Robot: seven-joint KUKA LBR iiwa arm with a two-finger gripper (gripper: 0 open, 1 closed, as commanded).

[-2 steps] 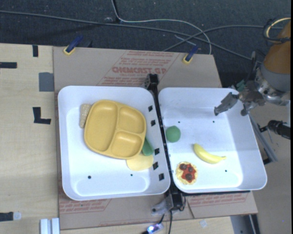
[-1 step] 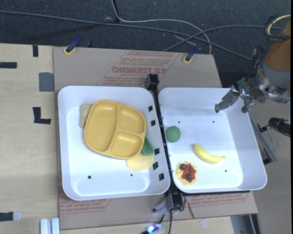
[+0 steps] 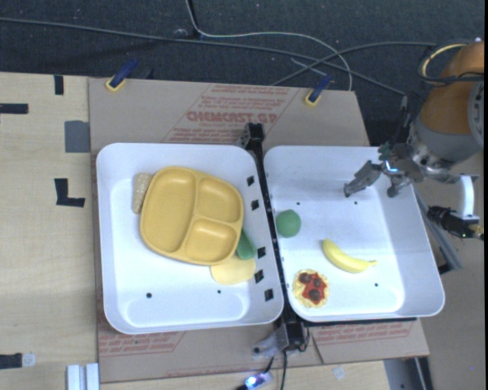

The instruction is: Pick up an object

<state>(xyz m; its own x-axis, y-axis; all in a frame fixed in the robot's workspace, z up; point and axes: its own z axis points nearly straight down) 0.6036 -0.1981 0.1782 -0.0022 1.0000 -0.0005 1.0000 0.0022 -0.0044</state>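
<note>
While the gripper [image 3: 376, 179] hovers over the right bin [image 3: 415, 291] near its far right corner, fingers spread and holding nothing, that bin carries: green ball [image 3: 289, 223] by the left wall; banana [image 3: 346, 257] centre; small pizza [image 3: 311, 288] toward the near edge. Left bin [image 3: 118, 299]: yellow divided plate [image 3: 191, 214].

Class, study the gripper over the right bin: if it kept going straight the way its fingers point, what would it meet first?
The gripper points down-left, so it would probably meet the right bin's bare floor first; the green ball lies further along, though depth is unclear.
</note>
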